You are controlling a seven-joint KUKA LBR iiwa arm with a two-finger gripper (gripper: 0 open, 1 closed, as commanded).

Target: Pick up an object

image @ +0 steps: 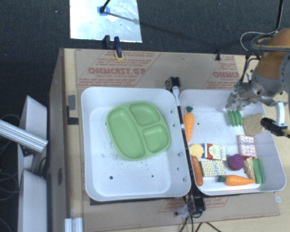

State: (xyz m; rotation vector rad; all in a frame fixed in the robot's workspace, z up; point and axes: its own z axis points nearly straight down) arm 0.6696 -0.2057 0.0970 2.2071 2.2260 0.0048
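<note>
Camera view: we look down at a slant on a table bearing two white bins side by side.
End effector: we see the end effector low over the far part of the right bin, reaching in from the right; whether it is released or clenched we cannot tell.
Arm: we follow it back to the grey wrist and the orange band at the upper right.
Green beans: the green bean pair lies just beside and below the end effector; we cannot tell whether they touch.
Nearby: a tan slice sits right of the beans.
Right bin contents: we count a carrot near the dividing edge, a small juice box, a purple onion, a pink packet, a second carrot at the near rim, and an orange sausage-like piece.
Left bin: the left bin holds a green divided plate, lying flat.
Surface: we see the table topped with brown printed cardboard, with a blue clamp at its far edge.
Room: dark carpet surrounds the table; a shiny square sheet lies beyond it, and a metal bar sits at the left.
</note>
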